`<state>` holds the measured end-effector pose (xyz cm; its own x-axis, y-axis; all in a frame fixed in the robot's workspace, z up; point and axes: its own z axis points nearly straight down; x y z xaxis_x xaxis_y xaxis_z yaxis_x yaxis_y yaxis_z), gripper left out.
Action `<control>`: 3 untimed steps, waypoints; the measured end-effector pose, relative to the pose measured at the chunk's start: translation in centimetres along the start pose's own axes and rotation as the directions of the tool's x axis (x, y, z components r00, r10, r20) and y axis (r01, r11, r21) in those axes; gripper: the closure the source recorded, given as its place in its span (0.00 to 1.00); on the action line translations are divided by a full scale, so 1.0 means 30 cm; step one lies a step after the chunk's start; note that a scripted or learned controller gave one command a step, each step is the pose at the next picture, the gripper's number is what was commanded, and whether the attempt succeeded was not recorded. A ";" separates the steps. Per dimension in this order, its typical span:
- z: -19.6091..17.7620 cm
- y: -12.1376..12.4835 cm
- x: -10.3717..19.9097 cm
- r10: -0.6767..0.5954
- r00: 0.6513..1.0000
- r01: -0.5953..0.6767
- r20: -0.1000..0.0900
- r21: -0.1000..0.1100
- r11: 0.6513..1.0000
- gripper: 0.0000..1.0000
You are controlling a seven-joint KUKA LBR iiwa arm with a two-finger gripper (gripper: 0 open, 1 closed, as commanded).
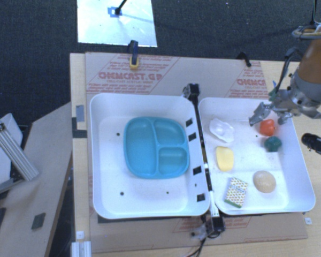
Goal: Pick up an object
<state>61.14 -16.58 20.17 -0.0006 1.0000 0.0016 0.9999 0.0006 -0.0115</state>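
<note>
The right bin (305, 189) holds several small things: a red-orange piece (267, 127), a dark green piece (272, 143), a clear crumpled piece (221, 129), a yellow block (224, 158), a beige ball (264, 181) and a green-patterned box (236, 191). My gripper (269, 118) hangs over the bin's far right part, just above the red-orange piece. Its fingers are spread to either side, open. The red-orange piece lies on the bin floor, right under the gap between the fingers, and I cannot tell whether they touch it.
A blue divided plate (155, 147) lies in the left bin (104, 197). A black divider (199, 143) with clips runs between the bins. The grey and orange arm (313, 71) comes in from the right above the bin's far corner.
</note>
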 end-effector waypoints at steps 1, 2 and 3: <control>-0.027 0.008 0.002 -0.003 1.000 0.003 0.002 -0.012 1.000 0.00; 0.110 -0.001 0.000 -0.001 1.000 0.001 0.002 -0.012 1.000 0.00; 0.308 -0.012 -0.021 0.000 1.000 0.000 0.002 -0.010 1.000 0.00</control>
<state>60.66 -17.19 10.94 -0.0007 1.0000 0.0000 1.0000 0.0007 -0.0018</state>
